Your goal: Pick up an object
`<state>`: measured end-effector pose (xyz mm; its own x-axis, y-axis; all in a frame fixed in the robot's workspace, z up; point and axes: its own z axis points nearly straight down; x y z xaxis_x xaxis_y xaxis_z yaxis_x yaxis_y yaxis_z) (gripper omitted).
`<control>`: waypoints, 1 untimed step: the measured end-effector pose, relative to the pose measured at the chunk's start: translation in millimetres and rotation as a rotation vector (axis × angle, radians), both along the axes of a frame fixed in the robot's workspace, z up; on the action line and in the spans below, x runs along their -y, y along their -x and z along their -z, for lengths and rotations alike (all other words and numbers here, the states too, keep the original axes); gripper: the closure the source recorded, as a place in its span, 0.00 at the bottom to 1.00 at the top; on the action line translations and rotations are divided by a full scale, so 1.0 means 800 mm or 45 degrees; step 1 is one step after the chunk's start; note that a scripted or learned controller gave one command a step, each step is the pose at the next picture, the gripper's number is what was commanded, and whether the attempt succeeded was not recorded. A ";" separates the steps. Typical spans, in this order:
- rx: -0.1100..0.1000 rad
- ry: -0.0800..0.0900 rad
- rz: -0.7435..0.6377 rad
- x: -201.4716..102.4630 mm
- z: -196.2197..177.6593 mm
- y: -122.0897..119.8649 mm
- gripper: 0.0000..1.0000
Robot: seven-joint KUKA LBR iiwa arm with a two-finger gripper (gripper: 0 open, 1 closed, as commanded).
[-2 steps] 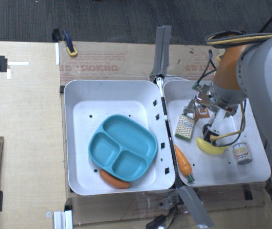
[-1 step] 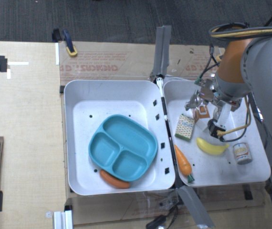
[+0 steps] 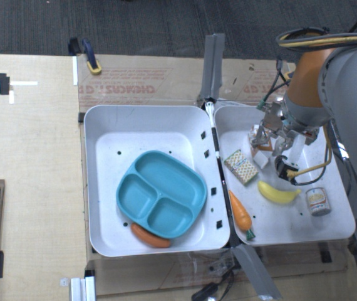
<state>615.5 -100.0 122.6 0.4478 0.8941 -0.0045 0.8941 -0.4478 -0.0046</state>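
Note:
The right bin (image 3: 329, 231) holds a small patterned box (image 3: 241, 167), a yellow banana (image 3: 279, 193), an orange carrot (image 3: 241, 212) by the divider and a small can (image 3: 317, 200) on its side. My gripper (image 3: 270, 145) hangs over the back of this bin, just behind and to the right of the patterned box. Its two fingers stand apart, open, and I see nothing held between them. The banana lies in front of the gripper.
In the left bin (image 3: 103, 137) a blue divided plate (image 3: 161, 194) lies with an orange sausage-shaped toy (image 3: 150, 236) tucked at its front edge. A grey post (image 3: 213, 68) rises behind the divider. A black cable loop (image 3: 286, 168) dangles below the wrist.

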 end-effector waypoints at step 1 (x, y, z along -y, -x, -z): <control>0.002 -0.001 -0.110 -0.109 -0.176 -0.005 1.00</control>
